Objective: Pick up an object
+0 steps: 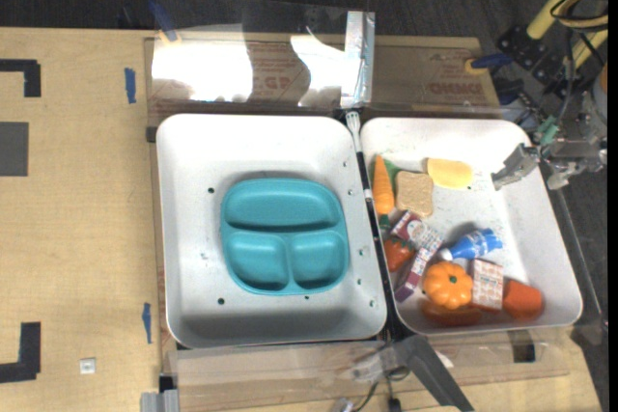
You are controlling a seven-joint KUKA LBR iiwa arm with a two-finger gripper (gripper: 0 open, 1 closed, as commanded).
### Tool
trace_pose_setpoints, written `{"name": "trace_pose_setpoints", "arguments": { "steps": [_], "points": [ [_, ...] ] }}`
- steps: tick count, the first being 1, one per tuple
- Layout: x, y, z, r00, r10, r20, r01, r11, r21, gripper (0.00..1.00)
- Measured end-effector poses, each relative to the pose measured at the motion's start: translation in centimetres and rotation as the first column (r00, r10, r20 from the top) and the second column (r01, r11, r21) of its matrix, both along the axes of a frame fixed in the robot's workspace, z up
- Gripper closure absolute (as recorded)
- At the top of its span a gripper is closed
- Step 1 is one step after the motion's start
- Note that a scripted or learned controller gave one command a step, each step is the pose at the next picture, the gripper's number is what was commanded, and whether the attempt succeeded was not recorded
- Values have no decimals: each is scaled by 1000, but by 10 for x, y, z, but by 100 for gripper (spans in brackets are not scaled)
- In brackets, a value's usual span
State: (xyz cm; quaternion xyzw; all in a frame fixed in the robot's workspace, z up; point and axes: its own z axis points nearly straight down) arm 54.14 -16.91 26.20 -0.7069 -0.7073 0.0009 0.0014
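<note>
Poised at the right side of the frame, the pincer point(509, 171) hangs over the upper right part of the right bin point(541, 207), its grey tip low above the bin's white floor. Whether it is apart or together I cannot tell from this slanted view, and nothing is seen in its grasp.

Just left of the tip lies a yellow piece point(449, 172), the nearest object to it, close but apart. Further left sits a slice of toy bread point(416, 193), and beside that, along the bin's left wall, a carrot point(383, 186) with its green top pointing toward the upper edge of the frame.

The other objects crowd the lower half of this bin. A small orange pumpkin point(449, 286) sits in the middle of the heap, a blue-and-white packet point(473, 243) lies just above it, and a white and red packet point(489, 285) touches its right side. A red-orange round piece point(522, 299) rests at the lower right.

The left bin point(183, 207) holds a teal divided plate point(285, 232) at its centre.
</note>
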Motion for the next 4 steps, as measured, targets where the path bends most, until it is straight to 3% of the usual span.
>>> {"name": "trace_pose_setpoints", "arguments": {
  "steps": [1, 2, 3, 4],
  "points": [
    [-10, -20, 47, 985, 173, 7, -173, 985, -4, 0],
    [-9, 4, -103, 977, 214, -8, -214, 977, 6, 0],
    [-53, 26, -174, 938, 348, 14, -348, 938, -9, 0],
    [8, 50, -174, 962, 272, 14, -272, 962, -6, 0]
  ]
}}
